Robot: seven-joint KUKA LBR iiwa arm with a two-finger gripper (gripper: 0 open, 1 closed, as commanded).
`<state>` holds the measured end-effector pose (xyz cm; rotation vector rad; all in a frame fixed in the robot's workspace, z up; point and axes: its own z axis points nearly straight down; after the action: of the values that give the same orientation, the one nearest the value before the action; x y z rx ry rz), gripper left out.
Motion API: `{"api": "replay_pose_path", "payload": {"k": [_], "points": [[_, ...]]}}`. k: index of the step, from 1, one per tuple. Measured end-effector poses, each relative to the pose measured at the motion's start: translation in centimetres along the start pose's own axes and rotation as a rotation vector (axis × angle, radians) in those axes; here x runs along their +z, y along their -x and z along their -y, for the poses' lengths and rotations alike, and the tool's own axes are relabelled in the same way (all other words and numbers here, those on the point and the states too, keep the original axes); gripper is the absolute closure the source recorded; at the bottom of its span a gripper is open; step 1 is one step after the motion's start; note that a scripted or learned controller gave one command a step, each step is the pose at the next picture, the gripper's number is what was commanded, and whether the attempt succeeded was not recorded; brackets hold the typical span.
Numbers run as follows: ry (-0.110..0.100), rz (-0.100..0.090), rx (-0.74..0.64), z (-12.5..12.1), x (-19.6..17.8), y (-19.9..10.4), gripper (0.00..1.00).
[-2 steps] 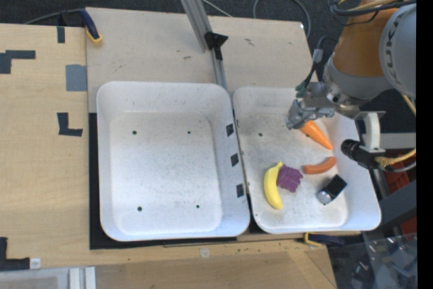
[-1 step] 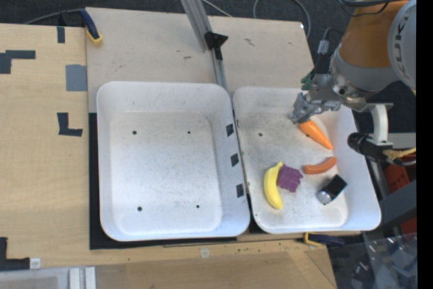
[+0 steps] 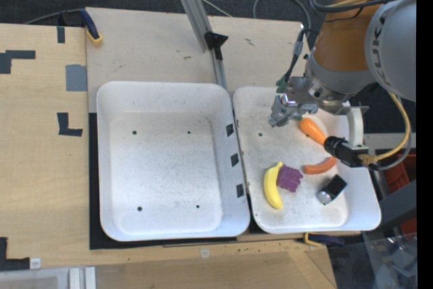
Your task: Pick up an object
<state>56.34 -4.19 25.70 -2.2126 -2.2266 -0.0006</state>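
My gripper [image 3: 281, 115] hangs over the upper part of the right bin [image 3: 252, 145], its metal fingers pointing down with nothing seen between them. An orange carrot [image 3: 311, 128] lies just right of the fingers. Lower in the same bin lie a yellow banana [image 3: 272, 187], a purple block [image 3: 289, 179] touching it, a thin orange-red piece [image 3: 319, 166] and a black and grey block [image 3: 331, 189]. The arm's orange band [image 3: 345, 24] and grey wrist hide part of the bin's far right corner.
The left bin [image 3: 108, 145] sits beside the right one, with a raised divider between them. A slanted metal post [image 3: 196, 10] stands behind the bins. A black cable connector [image 3: 342, 149] hangs over the right bin's right side.
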Motion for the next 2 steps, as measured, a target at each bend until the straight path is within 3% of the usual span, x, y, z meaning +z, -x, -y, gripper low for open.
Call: {"api": "replay_pose_path", "payload": {"k": [2], "points": [[-0.003,0.001,0.001,3.4,2.1,-8.8,1.0]]}}
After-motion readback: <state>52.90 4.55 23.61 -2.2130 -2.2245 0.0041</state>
